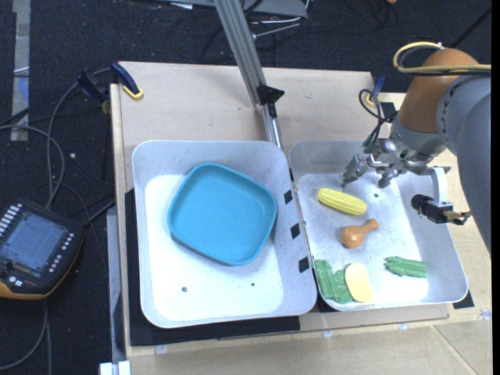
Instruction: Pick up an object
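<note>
The corn cob [342,202] is judged the likeliest pick; it lies in the right bin [445,283], just below the hand. From the left, a blue plate [223,213] is seen in the left bin [156,287], well apart from the work. In the right bin a green pod with a pale slice [344,282] lies at the front, an orange drumstick [357,233] mid-bin, a green piece [405,267] beyond. The hand [367,170] is seen spread open, nothing held. The fingers should be lowered astride the cob's short axis.

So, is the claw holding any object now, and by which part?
Nothing is held. The claw hangs open above the right bin, with the corn cob lying apart below it.
</note>
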Available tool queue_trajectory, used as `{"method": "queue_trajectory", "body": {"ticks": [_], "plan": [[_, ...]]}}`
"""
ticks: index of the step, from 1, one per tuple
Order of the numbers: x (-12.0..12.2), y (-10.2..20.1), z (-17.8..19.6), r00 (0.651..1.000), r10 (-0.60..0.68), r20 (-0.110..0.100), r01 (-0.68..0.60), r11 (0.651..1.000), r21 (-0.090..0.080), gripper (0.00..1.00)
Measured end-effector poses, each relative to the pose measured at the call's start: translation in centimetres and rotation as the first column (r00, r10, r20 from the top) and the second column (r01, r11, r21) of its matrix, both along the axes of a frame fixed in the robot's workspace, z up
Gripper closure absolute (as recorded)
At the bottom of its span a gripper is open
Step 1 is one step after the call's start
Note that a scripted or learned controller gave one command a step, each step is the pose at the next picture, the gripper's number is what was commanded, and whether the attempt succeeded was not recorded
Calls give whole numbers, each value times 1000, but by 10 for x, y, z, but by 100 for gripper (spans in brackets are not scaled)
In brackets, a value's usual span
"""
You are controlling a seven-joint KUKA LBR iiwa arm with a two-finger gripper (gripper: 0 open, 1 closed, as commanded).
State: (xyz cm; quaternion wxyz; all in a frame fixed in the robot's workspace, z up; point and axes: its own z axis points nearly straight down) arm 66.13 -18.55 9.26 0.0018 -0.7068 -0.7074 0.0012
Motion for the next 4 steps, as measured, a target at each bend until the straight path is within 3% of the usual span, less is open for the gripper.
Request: {"method": "queue_trajectory", "body": {"ticks": [1, 4], "plan": [[2, 0, 14, 1000, 1, 6, -1, 1000, -2, 100], [11, 6, 151, 1000, 0, 8, 0, 1000, -2, 100]]}}
